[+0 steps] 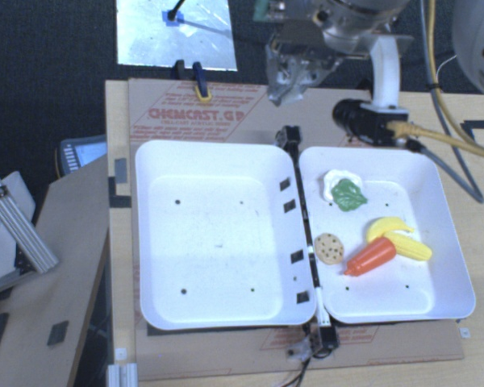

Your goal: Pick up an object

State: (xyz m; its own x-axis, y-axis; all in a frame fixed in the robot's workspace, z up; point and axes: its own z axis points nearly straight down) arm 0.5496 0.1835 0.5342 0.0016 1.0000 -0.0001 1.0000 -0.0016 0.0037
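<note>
Below and right of the end effector, in the right-hand shallow white bin, lies an orange plastic carrot beside a yellow banana. Finger state: cannot tell. Carrot judged light, rigid, slick; best pinched across its thick middle.

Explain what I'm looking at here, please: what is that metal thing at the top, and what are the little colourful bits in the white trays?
This is one camera looking down at a workbench. The grey metal thing at the top is the end of a robot arm; its gripper hangs above the bench, behind the trays, holding nothing. Two shallow white bins sit side by side. The right bin holds toy food: a green leafy piece on something white, a yellow banana, an orange carrot and a round cookie. The left bin is next to it. The arm's job is picking one object up.
</note>
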